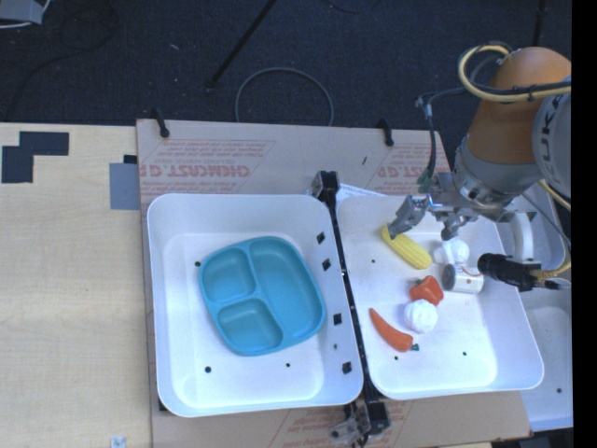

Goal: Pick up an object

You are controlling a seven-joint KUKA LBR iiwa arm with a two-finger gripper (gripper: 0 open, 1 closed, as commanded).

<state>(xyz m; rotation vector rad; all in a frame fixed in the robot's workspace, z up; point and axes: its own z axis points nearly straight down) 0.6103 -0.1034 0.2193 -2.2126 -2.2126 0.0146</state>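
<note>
Hand [431, 215] above one corn cob [406, 247]

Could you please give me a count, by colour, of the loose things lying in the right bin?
Yellow: 1, the corn
Orange-red: 2, the carrot and a small red piece
White: 3, a ball, a small lump and a cylinder
Total: 6

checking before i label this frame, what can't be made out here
- Gripper: finger state, blurred at this size in the camera view.
- White objects by the corn: too small to identify.
- Right bin: far corner hidden behind the arm.
</note>
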